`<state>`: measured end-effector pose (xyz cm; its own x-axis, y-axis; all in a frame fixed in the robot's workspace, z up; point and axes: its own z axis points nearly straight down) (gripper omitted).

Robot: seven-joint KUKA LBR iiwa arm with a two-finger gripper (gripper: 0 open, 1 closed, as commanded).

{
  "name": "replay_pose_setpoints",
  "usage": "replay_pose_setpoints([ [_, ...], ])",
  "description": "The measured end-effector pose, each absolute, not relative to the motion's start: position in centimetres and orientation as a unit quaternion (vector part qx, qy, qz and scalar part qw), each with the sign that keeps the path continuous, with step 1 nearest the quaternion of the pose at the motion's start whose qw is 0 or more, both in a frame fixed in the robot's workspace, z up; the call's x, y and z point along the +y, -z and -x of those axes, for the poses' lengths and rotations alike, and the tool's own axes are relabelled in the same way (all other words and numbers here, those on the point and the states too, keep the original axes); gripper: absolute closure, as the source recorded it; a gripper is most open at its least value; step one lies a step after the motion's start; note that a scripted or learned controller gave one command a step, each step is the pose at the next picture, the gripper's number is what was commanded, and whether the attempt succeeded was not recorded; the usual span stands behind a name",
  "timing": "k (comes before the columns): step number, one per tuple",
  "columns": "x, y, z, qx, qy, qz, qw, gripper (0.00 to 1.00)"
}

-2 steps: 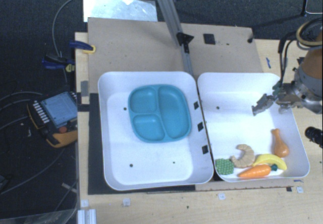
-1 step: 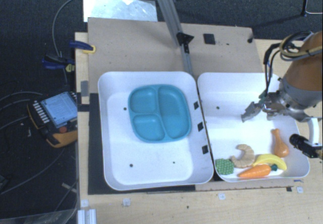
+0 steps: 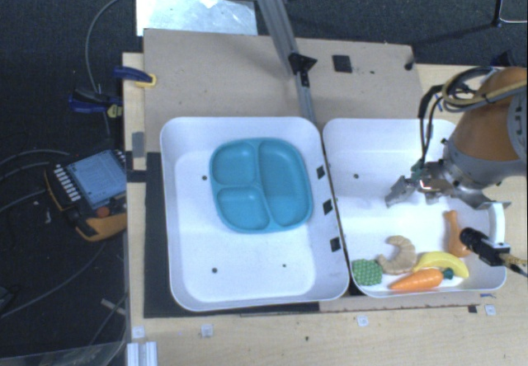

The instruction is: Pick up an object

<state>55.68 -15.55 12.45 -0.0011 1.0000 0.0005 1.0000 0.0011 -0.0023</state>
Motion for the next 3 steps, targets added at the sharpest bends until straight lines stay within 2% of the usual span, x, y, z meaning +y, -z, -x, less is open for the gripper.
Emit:
replay_pose_setpoints([
  [1,-15.6,-13.8,-55.8,-0.708,0.0010,0.707,-0.002,1.00],
  [3,-16.0,-26.7,-56.7,-0.709,0.0025,0.705,-0.004,1.00],
])
